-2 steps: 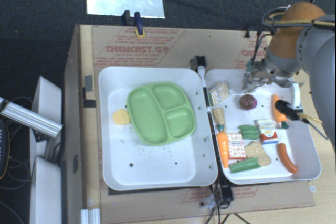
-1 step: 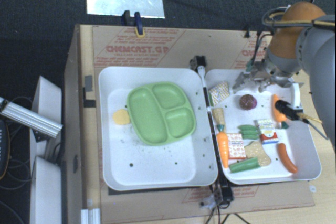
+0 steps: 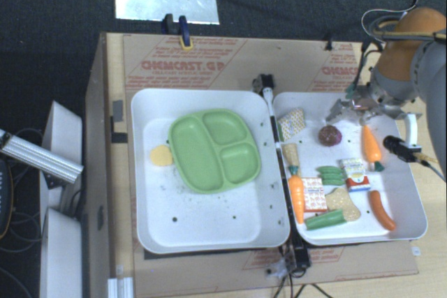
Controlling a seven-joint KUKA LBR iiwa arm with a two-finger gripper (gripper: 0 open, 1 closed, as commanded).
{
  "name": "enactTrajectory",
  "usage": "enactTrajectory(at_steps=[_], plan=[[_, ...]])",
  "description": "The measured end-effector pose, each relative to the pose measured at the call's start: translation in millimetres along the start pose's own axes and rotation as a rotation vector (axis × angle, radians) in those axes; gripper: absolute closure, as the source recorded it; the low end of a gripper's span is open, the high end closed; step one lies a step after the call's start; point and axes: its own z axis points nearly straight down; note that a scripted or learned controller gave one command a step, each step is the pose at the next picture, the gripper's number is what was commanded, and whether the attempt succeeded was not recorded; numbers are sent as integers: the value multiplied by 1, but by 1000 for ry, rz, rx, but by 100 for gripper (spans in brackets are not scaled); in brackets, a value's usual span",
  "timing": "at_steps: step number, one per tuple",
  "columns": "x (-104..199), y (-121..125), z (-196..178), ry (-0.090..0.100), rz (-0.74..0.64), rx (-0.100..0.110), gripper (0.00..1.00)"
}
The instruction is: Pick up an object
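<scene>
My gripper [image 3: 351, 112] hangs over the back of the right bin [image 3: 412, 186], its fingers spread and nothing between them. Just below it and to the left lies a dark red round fruit [image 3: 330, 135]. An orange carrot [image 3: 371, 144] lies just below it and to the right. Further forward in this bin are a green pod [image 3: 331, 174], a small white and red box [image 3: 356, 175], a second carrot [image 3: 296, 193], a red and white packet [image 3: 313, 194], a bread slice [image 3: 341, 201], a green cucumber [image 3: 325, 221] and a sausage [image 3: 381, 210]. A cracker pack [image 3: 292, 123] lies at the back left.
The left bin [image 3: 157, 220] holds a green divided plate [image 3: 215, 150] and a yellow disc [image 3: 162, 156]. A black clip [image 3: 265, 85] sits where the two bins meet at the back. A black and white fitting [image 3: 404, 144] juts over the right bin's right rim.
</scene>
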Motion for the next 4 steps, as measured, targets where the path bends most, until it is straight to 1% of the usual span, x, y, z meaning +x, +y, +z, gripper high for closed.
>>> enactTrajectory(at_steps=[1, 2, 3, 4], plan=[[13, 0, 0, 1, -2, 0, 0], [45, 0, 0, 2, -4, 1, 0], [44, 2, -11, 1, -5, -3, 100], [44, 1, -11, 1, -5, -3, 0]])
